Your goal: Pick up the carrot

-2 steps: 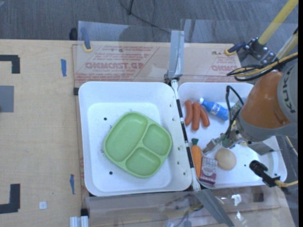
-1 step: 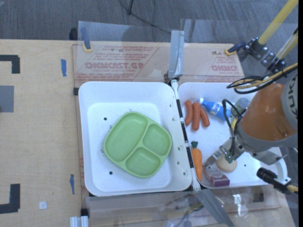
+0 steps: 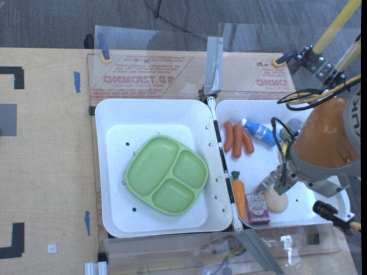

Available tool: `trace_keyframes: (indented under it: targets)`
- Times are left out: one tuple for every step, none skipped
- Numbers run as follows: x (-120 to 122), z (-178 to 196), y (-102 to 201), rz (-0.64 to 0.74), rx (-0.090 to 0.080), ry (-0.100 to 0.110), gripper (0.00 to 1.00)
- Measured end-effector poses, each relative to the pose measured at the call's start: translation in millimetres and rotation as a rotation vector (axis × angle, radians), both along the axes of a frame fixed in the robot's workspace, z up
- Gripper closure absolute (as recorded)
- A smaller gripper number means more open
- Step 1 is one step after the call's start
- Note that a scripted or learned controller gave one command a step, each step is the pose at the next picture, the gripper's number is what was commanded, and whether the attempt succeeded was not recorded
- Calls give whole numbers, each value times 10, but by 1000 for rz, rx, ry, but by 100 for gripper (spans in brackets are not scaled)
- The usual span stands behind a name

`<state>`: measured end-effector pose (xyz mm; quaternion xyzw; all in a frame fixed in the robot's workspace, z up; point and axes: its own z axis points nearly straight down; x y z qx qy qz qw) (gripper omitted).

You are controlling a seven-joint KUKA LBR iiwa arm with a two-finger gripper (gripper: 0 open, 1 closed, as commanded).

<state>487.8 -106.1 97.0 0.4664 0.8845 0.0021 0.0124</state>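
The carrot (image 3: pixel 238 197) is orange with a green top and lies along the left wall of the right bin (image 3: pixel 304 208), its tip toward the front. My gripper (image 3: pixel 277 183) hangs low over the right bin, to the right of the carrot and apart from it. It sits just above a beige round object (image 3: pixel 276 203). Nothing shows held in it.
A small red box (image 3: pixel 257 207) lies between the carrot and the beige object. Three sausages (image 3: pixel 238 138) and a blue bottle (image 3: pixel 258 132) lie at the back of the right bin. The left bin (image 3: pixel 114 153) holds a green divided plate (image 3: pixel 167 175).
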Motion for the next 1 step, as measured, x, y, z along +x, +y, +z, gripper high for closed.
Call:
trace_keyframes:
  targets:
    - [-71,845,257,-333,10,24,100]
